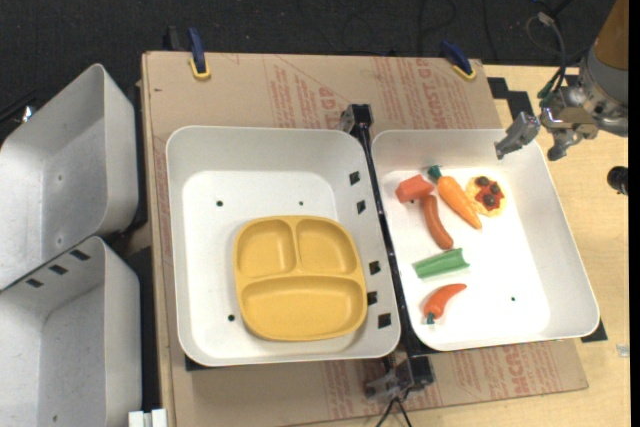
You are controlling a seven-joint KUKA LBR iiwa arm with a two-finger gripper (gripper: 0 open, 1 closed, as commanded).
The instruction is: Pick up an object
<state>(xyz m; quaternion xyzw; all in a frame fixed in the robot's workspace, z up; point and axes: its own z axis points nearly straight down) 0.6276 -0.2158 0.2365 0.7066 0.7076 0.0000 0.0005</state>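
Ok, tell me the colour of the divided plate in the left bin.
Yellow; the divided plate shows plainly in the camera view.

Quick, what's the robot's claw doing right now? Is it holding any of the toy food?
Two-finger gripper: open, holding nothing, poised over the top right corner of the right white bin.

Arm (pixel 612 35) cut off by right edge; hand (pixel 538 133) finger state unclear; small yellow item (pixel 488 196) beside carrot unidentifiable.
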